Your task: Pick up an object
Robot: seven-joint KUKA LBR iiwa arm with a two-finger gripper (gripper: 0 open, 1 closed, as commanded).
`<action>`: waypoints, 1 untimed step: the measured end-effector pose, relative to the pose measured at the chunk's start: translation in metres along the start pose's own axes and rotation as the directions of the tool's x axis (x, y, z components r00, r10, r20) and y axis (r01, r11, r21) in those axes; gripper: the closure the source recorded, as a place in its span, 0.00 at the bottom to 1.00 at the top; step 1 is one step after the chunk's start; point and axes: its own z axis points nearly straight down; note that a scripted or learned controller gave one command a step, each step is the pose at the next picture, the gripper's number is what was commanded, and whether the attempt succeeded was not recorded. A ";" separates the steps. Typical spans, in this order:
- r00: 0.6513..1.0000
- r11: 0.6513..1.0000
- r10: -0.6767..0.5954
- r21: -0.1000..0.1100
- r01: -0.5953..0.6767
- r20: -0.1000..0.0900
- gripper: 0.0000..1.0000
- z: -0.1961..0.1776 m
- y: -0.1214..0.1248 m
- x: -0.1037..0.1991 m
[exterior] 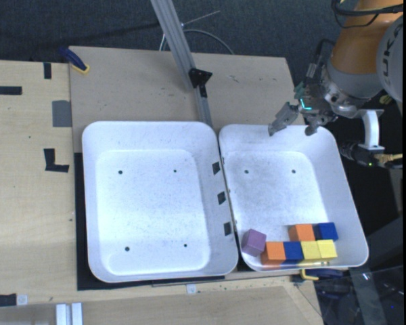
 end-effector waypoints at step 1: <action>1.000 1.000 0.004 -0.004 -0.004 0.004 0.00 -0.025 0.024 -0.061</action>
